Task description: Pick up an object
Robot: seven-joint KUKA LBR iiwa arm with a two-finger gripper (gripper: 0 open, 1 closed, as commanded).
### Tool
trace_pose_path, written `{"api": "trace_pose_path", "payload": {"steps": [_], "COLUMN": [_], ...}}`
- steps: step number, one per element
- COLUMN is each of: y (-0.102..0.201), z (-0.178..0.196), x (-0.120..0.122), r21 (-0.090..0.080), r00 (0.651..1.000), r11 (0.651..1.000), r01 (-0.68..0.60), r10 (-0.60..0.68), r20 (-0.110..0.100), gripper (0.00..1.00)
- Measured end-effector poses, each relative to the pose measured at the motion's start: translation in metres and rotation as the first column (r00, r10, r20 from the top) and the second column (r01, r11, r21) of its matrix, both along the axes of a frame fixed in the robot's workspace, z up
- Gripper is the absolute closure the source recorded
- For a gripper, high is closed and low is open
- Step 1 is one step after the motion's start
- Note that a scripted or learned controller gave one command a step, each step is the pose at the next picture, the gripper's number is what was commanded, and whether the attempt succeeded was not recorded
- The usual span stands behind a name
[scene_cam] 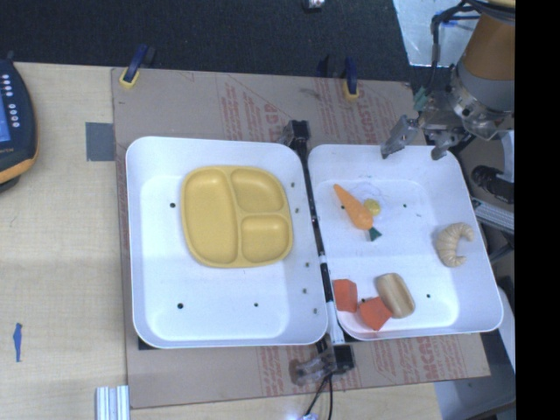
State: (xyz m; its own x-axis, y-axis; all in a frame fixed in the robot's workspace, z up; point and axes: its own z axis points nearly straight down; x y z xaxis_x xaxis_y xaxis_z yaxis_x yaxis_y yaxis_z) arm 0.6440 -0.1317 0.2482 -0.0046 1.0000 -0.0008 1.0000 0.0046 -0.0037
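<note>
My gripper [416,143] hangs over the far rim of the right bin [472,318], open, with nothing between its fingers. In that bin lie an orange carrot [353,206] with a small yellow-green piece [373,206] beside it, a beige croissant [454,242] near the right wall, and a hot dog bun [395,294] at the front. Two red-orange blocks [360,304] sit left of the bun in the front left corner. The carrot is below and left of the gripper.
The left bin [149,313] holds a yellow divided plate [235,214]. A black divider clamp [298,133] sits between the bins at the back. Blue and yellow clamps [350,77] grip the cardboard's far edge. A handheld controller [13,121] lies at the far left.
</note>
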Motion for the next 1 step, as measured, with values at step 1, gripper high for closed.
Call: {"api": "trace_pose_path", "payload": {"steps": [1], "y": [0.0272], "z": [-0.1632], "x": [-0.0434], "r21": [0.001], "r00": [1.0], "r11": [1.0], "r01": [0.001], "r10": [-0.001], "r20": [-0.007], "gripper": [0.0]}}
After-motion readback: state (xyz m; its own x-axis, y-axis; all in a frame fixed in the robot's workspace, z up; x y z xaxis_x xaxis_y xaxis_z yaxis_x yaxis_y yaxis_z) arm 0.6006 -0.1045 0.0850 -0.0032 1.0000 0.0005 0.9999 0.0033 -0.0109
